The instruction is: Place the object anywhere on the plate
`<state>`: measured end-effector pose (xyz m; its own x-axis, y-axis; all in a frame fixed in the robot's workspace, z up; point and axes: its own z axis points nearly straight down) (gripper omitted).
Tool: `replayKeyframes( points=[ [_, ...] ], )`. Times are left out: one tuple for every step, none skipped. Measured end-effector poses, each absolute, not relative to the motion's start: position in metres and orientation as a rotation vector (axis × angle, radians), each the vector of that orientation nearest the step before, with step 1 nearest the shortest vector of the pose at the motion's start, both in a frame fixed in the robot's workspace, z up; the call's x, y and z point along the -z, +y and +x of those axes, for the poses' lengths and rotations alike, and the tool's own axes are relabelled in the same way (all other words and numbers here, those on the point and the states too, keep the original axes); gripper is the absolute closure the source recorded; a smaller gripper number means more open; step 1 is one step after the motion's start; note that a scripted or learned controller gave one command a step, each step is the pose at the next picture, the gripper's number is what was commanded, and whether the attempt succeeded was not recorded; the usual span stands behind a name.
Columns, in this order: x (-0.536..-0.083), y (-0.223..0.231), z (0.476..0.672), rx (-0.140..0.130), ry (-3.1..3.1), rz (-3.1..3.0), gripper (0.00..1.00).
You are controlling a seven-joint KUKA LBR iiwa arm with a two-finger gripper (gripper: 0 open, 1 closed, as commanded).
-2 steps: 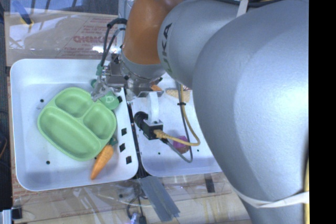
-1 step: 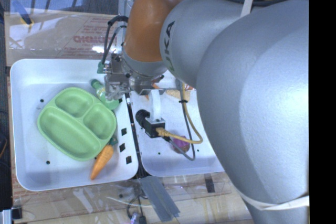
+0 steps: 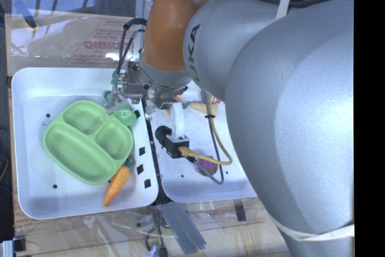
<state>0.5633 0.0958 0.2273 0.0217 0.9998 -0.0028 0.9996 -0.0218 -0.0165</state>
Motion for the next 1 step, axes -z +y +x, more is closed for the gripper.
replayKeyframes(
  points=[
    [-0.2364,0.0959,0.5635,-0.024,-2.198,-2.230,1.00]
  ],
)
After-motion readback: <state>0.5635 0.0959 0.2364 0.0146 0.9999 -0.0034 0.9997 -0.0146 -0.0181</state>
